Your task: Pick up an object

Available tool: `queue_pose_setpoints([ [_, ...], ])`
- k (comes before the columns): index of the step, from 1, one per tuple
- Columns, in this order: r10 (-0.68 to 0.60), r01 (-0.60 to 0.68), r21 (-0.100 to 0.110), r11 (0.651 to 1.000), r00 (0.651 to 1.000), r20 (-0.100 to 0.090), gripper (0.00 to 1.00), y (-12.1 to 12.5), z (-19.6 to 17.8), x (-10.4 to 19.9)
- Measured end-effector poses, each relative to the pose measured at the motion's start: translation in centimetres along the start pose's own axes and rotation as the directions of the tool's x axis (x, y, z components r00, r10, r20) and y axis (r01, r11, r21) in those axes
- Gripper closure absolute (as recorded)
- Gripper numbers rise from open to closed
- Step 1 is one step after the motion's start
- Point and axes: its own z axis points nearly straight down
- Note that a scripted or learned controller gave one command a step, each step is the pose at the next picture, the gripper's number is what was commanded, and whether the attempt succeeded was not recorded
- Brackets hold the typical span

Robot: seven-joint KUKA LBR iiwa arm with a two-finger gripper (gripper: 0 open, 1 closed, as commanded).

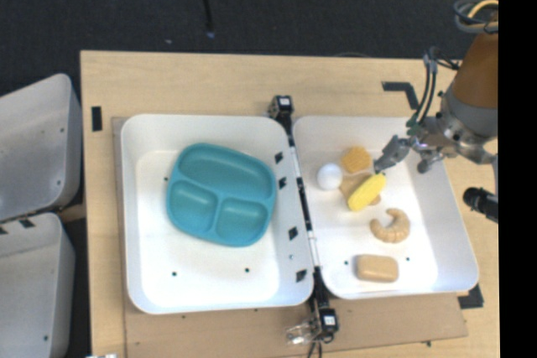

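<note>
Counting first, we find two white bins side by side on the bench: the left bin holds one teal tray with three compartments, and the right bin holds five small things. These are one white ball, one orange block, one yellow piece shaped like a corn cob, one tan croissant and one beige bar.

We see the gripper over the upper part of the right bin, with the grey wrist and the orange band of the arm behind it at the right. Its two fingers are spread apart, one reaching left and down toward the yellow piece, the other shorter and nearer the wrist. Nothing sits between them.

From the gripper, the yellow piece lies just beside the tip of the left finger, below and left of it; we cannot tell whether they touch. The orange block is a little farther left, touching the yellow piece's upper end. The ball is farther left again, near the bin wall. The croissant lies below the gripper, and the bar lower still, well apart from it.
</note>
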Motion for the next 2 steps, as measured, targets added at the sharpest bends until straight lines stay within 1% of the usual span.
queue_pose_setpoints([
  [1, 0.002, -0.002, 0.003, 1.0, 1.0, 0.001, 0.0, -0.6, 5.6, -0.9],
  [2, 0.004, -0.004, -0.009, 1.0, 1.0, -0.001, 0.0, -0.3, 9.6, -1.7],
])
